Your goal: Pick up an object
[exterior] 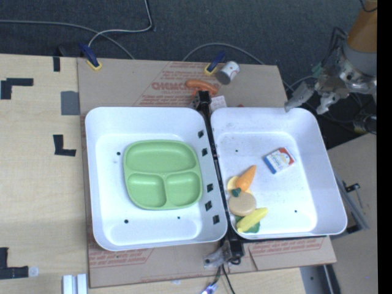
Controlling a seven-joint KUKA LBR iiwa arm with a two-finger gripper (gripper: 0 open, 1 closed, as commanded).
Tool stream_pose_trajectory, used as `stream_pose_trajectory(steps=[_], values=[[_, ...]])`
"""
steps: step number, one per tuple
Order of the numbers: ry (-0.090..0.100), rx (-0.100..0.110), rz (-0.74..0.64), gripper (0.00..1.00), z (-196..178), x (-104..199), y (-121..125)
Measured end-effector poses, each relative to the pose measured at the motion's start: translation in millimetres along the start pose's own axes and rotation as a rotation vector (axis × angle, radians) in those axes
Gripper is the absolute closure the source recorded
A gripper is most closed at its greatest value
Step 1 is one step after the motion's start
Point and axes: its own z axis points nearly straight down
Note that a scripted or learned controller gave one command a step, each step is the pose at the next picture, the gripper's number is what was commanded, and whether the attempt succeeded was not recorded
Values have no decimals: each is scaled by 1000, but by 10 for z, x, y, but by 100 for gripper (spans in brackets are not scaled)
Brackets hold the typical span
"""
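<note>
Two bins are sitting side by side on the desk (37,164), clipped together along the middle seam. Nearest the frame's bottom edge, in the right bin (306,216), a yellow-green piece (252,220), a tan disc (242,203) and a carrot (245,177) are lying bunched and touching against the inner wall, likely where they slid; each is partly covering the next, so their shapes are hard to read. A small blue-and-red box (279,160) is lying apart, toward mid-bin, the easiest candidate for picking. The left bin (101,225) is holding a green tray (163,174). Farther up, an orange thing (201,85) and a grey cylinder (228,71) are resting outside the bins. At the upper right, the claw (309,97) is hovering over the right bin's far corner, grasping nothing, fingers (296,95) spread; the arm is being cut off by the frame.
</note>
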Motion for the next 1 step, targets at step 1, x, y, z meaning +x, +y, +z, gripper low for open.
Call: stream_pose_trajectory(steps=[1], values=[[2,3,0,0,1162,442,-448]])
